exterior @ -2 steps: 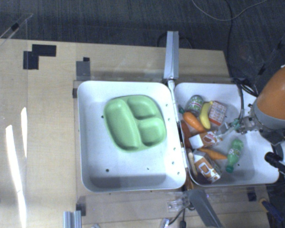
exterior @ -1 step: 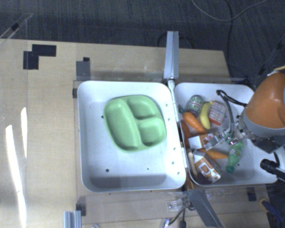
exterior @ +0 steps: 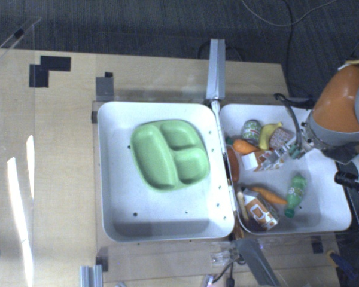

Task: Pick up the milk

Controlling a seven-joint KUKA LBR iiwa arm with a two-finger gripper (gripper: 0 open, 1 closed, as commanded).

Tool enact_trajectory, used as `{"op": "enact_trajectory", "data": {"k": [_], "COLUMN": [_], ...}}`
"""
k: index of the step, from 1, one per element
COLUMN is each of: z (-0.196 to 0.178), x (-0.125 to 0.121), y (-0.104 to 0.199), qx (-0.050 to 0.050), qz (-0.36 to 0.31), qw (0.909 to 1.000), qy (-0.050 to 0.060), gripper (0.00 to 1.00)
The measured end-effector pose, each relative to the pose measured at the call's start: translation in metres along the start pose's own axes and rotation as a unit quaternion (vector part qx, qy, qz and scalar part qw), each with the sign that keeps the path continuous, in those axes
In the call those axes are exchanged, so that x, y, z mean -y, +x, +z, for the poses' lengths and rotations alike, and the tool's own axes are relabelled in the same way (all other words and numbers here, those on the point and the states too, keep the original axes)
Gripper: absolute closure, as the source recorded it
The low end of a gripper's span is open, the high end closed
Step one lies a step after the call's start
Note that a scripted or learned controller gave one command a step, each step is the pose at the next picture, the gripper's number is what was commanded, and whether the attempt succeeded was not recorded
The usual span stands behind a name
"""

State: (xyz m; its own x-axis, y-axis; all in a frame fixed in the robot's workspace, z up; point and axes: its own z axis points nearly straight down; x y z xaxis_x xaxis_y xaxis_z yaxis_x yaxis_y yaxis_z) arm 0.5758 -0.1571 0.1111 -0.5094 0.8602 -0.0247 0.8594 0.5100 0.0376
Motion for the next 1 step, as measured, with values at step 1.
{"op": "enact_trajectory", "data": {"k": [1], "z": [-0.0012], "x": [-0.0224], "y": [0.0258], "qx": [0.013], "qz": [-0.083], "qw": [0.9964], "qy": [-0.001], "gripper": [0.0]}}
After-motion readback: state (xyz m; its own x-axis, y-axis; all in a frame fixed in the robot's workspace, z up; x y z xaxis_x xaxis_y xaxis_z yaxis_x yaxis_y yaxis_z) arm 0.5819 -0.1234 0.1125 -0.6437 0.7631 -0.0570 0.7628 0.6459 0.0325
